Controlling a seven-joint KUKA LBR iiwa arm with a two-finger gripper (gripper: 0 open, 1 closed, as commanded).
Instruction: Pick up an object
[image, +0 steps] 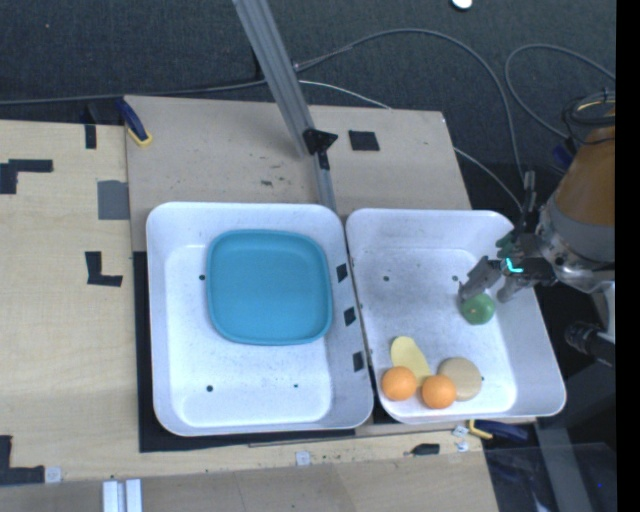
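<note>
So we've got the gripper (487, 287) reaching over the right bin's (420, 240) far right side, and there's a small green ball (478, 309) sitting right at its fingertips, looks pinched between the two dark fingers, so narrow and holding the ball as far as we can see. Everything else in that bin is bunched at its near edge: two orange balls (399, 384) side by side, a pale yellow piece (408, 353) just behind them, and a beige rounded thing (461, 375) touching the second orange. The bin's middle and far half are bare, so plenty of open floor. Left of the right bin, the other bin (170, 300) holds a blue plate (268, 286).
</note>
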